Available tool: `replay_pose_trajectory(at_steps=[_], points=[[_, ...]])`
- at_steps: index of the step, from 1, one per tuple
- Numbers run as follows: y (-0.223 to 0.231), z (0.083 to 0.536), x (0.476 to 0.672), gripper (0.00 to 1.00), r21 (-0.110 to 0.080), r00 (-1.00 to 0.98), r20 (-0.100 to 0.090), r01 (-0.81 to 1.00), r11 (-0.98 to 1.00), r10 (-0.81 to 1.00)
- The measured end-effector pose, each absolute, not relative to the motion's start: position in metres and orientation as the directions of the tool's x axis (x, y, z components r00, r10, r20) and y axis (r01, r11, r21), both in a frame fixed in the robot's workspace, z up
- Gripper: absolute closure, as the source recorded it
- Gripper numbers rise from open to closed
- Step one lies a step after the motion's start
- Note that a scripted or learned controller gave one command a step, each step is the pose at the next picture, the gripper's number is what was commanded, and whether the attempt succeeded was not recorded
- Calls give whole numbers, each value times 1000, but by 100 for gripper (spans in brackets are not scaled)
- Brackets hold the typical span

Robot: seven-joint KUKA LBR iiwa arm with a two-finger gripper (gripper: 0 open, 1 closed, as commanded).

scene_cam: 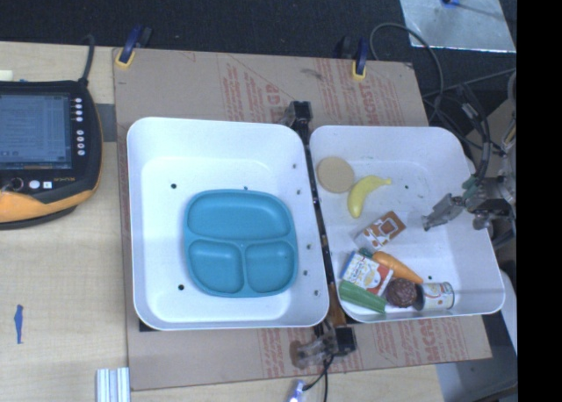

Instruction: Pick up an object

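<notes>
Camera view: gripper (457,208) over right bin (439,141), right side, fingers spread, nothing between them. Banana (366,193) well left of it; carrot (397,265) lower left. Blue tray (239,242) in left bin (149,216).

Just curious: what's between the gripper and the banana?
Bare white bin floor, seen from above. Nothing lies between the gripper and the banana.

Two white bins sit side by side. The left bin (149,216) holds a blue divided plate (239,242). The right bin (439,150) holds a round cookie (335,174), a banana (365,192), a carrot (398,265) and small packets. The gripper (457,208) hovers at its right side, with nothing between its spread fingers.
</notes>
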State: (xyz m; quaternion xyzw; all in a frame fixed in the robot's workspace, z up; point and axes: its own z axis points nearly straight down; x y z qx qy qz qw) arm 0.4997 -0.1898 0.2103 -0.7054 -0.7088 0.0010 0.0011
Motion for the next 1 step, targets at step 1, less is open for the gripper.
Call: replay_pose_trajectory(at_steps=[1], points=[[-147, 148, 520, 0, -5, -7, 0, 1000, 7, 1000]])
